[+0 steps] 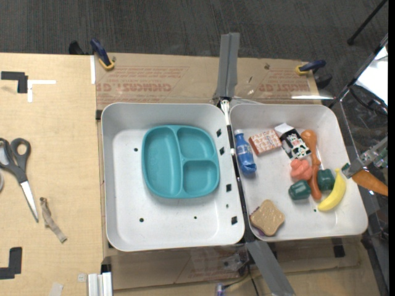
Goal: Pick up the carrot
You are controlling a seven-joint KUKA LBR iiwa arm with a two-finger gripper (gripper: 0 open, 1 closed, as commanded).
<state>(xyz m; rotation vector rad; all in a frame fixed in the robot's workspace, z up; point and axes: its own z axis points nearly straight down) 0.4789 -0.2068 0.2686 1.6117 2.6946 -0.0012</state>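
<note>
Metal parts of the gripper (364, 163) show at the right rim of the right bin (350, 224), with an orange part of the arm just below and to the right of them; whether it is released or clenched cannot be told at this size, and nothing can be seen held in it. Nearest to it, inside the same bin, lies a yellow banana (334, 193), curved along the right wall. Just left of the banana stands a green pepper (325, 179), and touching it on the left runs the carrot (313, 159), a long orange piece lying from the upper middle of the bin down toward the lower right, apart from the gripper. A dark green block-shaped toy (299, 191) sits at the carrot's lower end, and a pink, lumpy toy (301, 168) lies against the carrot's left side. Above these is a small black-and-white carton (292, 142), beside a pink patterned box (265, 142). A blue bottle (244, 155) lies along the bin's left wall, and a slice of toast (267, 217) rests near the lower left corner. The left bin (120, 208) holds a teal divided plate (181, 161) with three compartments. On the bench to the far left lie scissors (18, 171) with grey handles.
</note>
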